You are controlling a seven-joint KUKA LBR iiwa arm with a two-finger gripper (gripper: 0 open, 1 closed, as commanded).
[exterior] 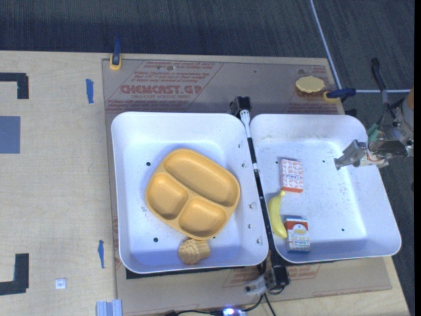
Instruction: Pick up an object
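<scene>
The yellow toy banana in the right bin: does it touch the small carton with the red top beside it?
Touching. In the camera view the banana has its lower end against the carton, with no gap visible.

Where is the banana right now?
The banana lies in the right bin, against its left wall, just below one small carton and beside another carton.

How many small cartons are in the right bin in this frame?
2. One carton lies near the middle of the right bin; the other carton sits by the near rim, right beside the banana. Nothing seems to hide a third.
</scene>
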